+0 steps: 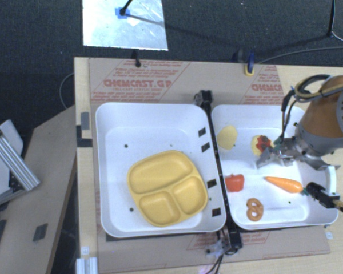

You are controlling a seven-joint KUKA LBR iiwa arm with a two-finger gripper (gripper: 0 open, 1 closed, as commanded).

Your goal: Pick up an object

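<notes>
Cardboard covers your counter (160,76), two white bins side by side. Your tool (270,153) sits low in the right bin (286,218), right against a red-and-yellow object (259,144); you can't tell its grip. Carrot (283,183), pretzel (254,209), red piece (234,182) lie nearby. Yellow tray (167,187) fills the left bin (111,153).
</notes>
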